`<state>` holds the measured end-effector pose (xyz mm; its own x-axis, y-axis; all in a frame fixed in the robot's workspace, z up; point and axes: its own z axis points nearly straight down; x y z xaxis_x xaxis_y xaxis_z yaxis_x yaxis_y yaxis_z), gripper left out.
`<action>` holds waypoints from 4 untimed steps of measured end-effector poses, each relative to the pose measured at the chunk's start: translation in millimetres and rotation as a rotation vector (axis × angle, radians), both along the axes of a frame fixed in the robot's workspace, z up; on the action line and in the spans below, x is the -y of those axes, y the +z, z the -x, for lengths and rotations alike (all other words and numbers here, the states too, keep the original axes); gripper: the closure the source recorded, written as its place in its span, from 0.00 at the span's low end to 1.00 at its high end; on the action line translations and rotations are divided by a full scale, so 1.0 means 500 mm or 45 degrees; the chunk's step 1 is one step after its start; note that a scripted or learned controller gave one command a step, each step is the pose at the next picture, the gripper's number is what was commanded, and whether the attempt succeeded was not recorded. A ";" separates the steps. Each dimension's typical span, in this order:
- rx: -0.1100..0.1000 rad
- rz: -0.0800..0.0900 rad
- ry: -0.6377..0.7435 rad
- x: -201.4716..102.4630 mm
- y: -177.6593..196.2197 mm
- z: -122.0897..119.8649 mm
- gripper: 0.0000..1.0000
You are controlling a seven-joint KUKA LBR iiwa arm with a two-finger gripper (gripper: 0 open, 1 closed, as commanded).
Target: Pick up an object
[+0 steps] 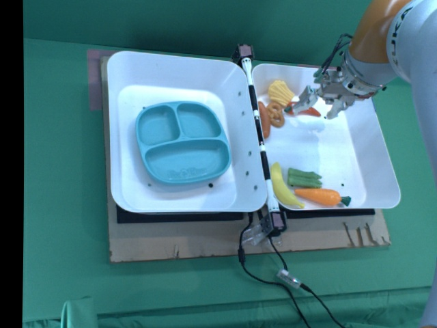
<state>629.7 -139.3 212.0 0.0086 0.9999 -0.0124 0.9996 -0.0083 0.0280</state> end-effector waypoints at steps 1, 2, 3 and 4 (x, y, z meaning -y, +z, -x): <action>0.009 0.004 -0.004 0.002 0.026 -0.003 1.00; 0.008 0.004 -0.004 0.003 0.026 -0.003 0.00; -0.039 -0.012 0.007 -0.008 -0.050 -0.099 0.00; -0.033 -0.007 0.001 -0.005 -0.023 -0.101 1.00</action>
<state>680.4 -136.7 200.4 0.0074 0.9999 -0.0073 1.0000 -0.0074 0.0022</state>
